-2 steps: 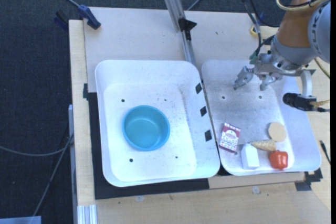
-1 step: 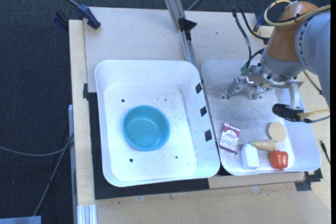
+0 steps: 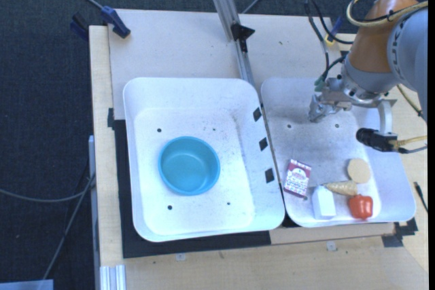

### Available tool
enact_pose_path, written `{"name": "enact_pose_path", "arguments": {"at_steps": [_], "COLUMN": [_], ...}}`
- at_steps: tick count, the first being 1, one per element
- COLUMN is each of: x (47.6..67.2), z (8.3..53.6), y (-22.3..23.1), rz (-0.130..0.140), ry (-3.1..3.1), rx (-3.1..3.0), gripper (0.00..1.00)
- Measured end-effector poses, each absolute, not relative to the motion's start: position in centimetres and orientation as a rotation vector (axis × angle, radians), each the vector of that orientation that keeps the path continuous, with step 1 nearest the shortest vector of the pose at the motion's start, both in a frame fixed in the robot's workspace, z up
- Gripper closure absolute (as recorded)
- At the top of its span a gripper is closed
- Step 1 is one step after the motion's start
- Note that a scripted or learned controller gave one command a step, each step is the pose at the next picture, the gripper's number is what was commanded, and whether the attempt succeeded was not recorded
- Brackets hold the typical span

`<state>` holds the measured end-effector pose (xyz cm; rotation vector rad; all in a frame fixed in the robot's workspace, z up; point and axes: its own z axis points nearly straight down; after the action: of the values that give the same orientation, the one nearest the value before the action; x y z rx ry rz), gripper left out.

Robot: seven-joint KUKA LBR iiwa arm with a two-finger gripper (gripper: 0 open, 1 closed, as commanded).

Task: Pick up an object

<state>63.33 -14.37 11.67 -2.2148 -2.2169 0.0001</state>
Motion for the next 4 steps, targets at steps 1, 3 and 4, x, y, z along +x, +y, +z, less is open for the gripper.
{"name": "enact_pose_path", "arguments": {"at_steps": [1,3,4], "x": [62.5,62.3,62.4], "z": [17.5,29.6,30.0], "y": [-14.4,-13.3,-13.3], "rz": [-0.009,-0.013,-0.006], "ry": [-2.225,-2.23,-2.228], "rx": [-2.228,-2.224,-2.223], "gripper": [1.0,1.0,1.0]}}
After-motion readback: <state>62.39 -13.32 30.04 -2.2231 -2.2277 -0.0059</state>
